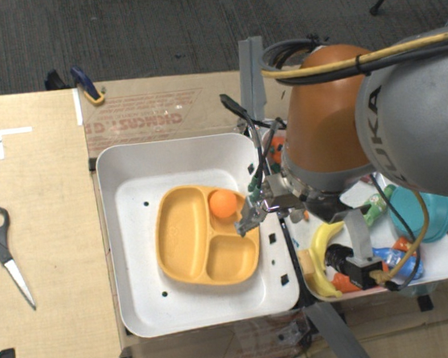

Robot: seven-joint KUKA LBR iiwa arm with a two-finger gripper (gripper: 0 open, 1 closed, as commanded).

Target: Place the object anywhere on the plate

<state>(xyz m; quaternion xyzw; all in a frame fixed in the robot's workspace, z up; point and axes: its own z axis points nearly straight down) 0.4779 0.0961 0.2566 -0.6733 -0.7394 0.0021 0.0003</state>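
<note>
— Left bin [127,251]: yellow divided plate [184,236], orange ball [224,203] resting in its upper right compartment.

— Immediately right of ball: gripper [248,212], above plate's right rim. Open or closed? Cannot tell. Ball round, no long axis.

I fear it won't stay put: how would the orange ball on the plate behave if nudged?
The orange ball looks round and smooth, so it would probably roll. The yellow plate has raised dividers around its compartment, which would likely stop it.
</note>
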